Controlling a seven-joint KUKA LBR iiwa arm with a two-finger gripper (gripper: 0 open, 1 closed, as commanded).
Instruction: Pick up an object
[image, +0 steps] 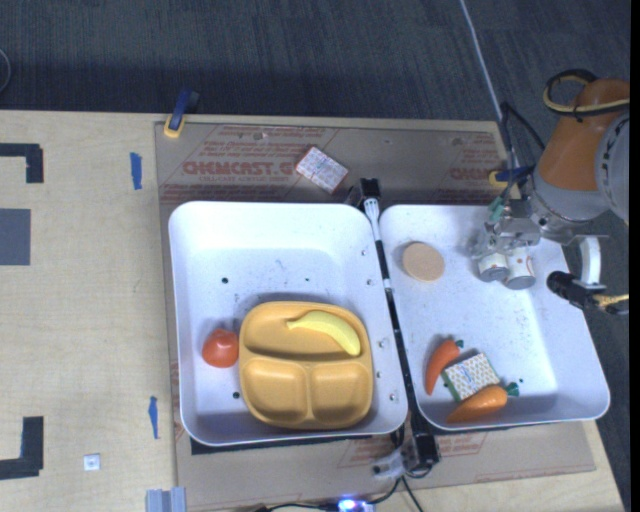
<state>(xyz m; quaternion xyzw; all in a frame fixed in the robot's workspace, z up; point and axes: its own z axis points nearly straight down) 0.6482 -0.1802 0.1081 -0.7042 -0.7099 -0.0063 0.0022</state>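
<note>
My gripper (505, 266) hangs over the far right part of the right bin (560, 330), on the grey arm with its orange band (590, 120). A round tan disc (423, 262) lies a short way to its left. Near the bin's front lie an orange carrot (441, 362), a second carrot (480, 402) and a checkered packet (470, 374) between them. Nothing shows in the gripper's grasp.
The left bin (200, 260) holds a yellow divided tray (305, 385) with a banana (327, 330) in its far compartment, and a red tomato (220, 348) beside it. A small patterned packet (321, 168) lies on the cardboard behind the bins.
</note>
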